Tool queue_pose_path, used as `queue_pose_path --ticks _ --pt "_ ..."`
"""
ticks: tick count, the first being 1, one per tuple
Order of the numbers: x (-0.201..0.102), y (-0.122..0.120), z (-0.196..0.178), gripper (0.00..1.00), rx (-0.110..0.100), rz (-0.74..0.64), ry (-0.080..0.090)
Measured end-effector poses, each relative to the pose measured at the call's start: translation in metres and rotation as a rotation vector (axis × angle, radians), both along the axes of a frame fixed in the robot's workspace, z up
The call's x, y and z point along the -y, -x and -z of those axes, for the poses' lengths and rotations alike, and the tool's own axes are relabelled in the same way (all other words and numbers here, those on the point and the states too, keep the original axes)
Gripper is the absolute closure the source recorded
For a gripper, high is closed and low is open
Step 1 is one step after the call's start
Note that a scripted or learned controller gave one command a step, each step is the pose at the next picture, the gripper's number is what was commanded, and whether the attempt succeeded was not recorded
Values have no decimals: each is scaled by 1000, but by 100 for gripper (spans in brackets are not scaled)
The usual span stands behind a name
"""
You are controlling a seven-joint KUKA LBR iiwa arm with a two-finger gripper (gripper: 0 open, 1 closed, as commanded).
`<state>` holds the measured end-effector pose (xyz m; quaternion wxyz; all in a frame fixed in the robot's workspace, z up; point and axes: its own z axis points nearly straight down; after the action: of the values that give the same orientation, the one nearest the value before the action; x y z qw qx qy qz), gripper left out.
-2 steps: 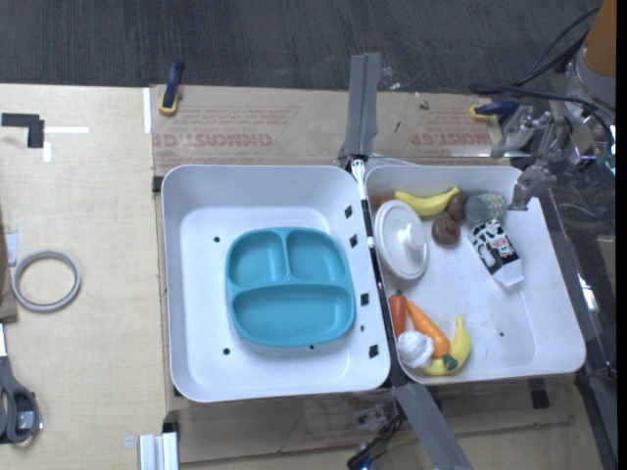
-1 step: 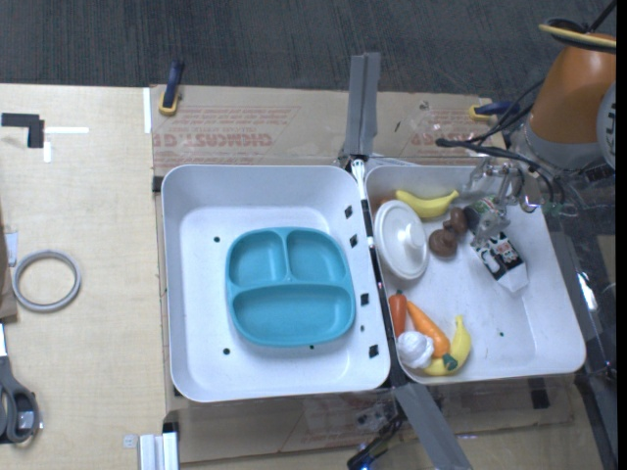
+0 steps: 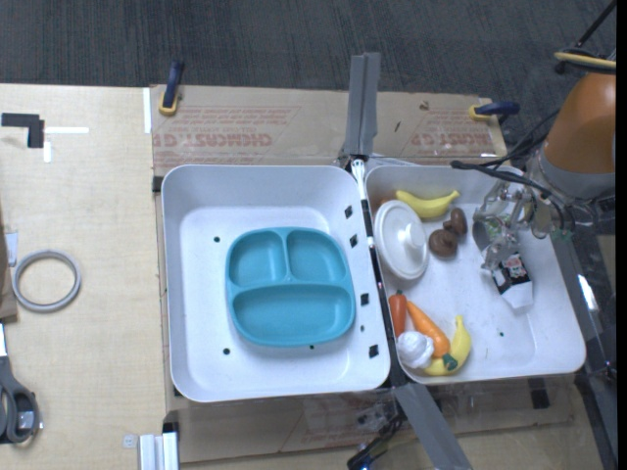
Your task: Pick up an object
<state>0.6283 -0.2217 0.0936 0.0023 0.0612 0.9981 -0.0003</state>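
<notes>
The right bin (image 3: 549, 346) holds several small things. A yellow banana (image 3: 429, 204) lies at its back, beside a white upturned bowl (image 3: 403, 240) and two brown lumps (image 3: 449, 235). Near the front left corner sit an orange carrot (image 3: 423, 323), a white garlic-like piece (image 3: 413, 349) and a second small banana (image 3: 458, 342). My gripper (image 3: 500, 225) hangs over the right half of this bin, to the right of the brown lumps and apart from them. I see nothing held in it.
The left bin (image 3: 186, 292) carries a blue divided plate (image 3: 290, 287). A grey tape ring (image 3: 44, 280) and scissors (image 3: 15, 409) lie on the wooden bench at far left. A grey divider bar (image 3: 362, 106) stands between the bins at the back.
</notes>
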Motion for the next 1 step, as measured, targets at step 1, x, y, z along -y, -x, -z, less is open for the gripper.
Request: queue_pose_path --ticks 1 --pt "0 51 1 0 -1 75 0"
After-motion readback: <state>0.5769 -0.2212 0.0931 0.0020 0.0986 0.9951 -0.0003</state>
